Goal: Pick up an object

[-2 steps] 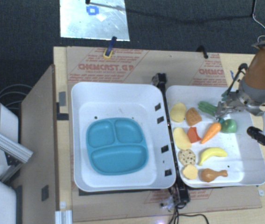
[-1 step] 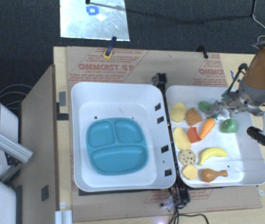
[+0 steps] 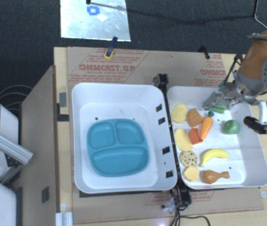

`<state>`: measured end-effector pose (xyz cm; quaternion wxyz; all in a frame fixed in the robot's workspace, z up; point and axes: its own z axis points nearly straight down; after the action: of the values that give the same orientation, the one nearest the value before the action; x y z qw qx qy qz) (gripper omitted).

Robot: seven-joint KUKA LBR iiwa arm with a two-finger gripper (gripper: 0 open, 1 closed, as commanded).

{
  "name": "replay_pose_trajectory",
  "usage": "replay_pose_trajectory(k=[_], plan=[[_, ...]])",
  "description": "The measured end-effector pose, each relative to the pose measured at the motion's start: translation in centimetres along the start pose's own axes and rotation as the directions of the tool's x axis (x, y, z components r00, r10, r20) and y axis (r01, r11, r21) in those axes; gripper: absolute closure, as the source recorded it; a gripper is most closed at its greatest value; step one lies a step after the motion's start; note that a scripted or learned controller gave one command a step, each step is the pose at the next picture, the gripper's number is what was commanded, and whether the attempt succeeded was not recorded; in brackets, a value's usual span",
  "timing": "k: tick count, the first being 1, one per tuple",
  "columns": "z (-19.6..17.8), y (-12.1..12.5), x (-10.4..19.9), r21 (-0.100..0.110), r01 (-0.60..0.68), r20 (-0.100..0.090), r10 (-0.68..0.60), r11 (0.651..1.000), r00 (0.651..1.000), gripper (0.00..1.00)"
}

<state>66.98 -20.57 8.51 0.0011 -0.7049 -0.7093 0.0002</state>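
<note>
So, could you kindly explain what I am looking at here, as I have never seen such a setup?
One fixed camera looks down at a slant on a bench with two shallow white bins. The grey machine at the right is a robot arm; its gripper hangs over the right bin, which holds toy food: a carrot, a banana, a green piece, a drumstick and more. The left bin holds a blue divided plate. I cannot tell whether the gripper holds anything.
</note>
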Motion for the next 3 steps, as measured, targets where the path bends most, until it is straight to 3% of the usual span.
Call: replay_pose_trajectory(k=[1,2,3], plan=[[-1.1,-0.2,-0.2,0.005,0.001,0.002,-0.001,1.0,1.0,1.0],[-8.4,-1.9,8.2,-0.01,0.005,-0.001,-0.005,1.0,1.0,1.0],[-7.9,-2.0,7.7,-0.005,-0.003,0.001,0.003,1.0,1.0,0.0]])
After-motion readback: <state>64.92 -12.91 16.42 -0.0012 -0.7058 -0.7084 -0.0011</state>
